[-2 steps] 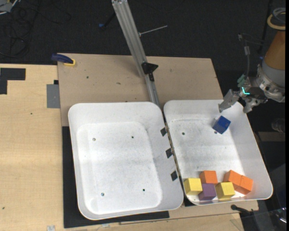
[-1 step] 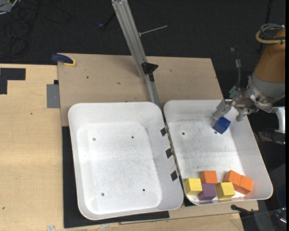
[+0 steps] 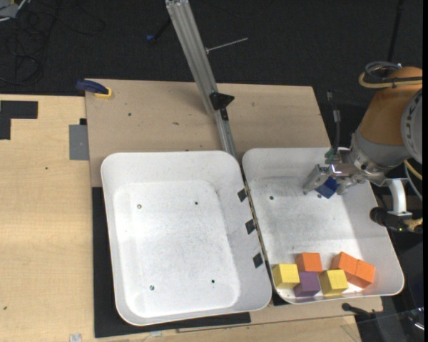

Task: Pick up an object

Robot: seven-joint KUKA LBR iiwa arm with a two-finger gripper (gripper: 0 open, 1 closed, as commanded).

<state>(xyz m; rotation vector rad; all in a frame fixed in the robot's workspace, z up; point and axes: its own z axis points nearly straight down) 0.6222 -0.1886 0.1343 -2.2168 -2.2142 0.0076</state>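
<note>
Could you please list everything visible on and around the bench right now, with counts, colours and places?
Bins: 2, white, side by side; left bin, right bin.
Blue block: 1, between the end effector's fingers, over the right bin.
Yellow blocks: 2, right bin's near edge.
Orange blocks: 2, same cluster.
Purple block: 1, between the yellow ones.
Metal rail: 1, grey, behind the bins.
Arm: 1, grey and orange, from the right.
End effector: 1, holding the blue block.

We count two white bins (image 3: 172, 164), two yellow blocks (image 3: 286, 273), three orange blocks (image 3: 309, 261), one purple block (image 3: 308, 283) and one blue block (image 3: 328, 187).
</note>
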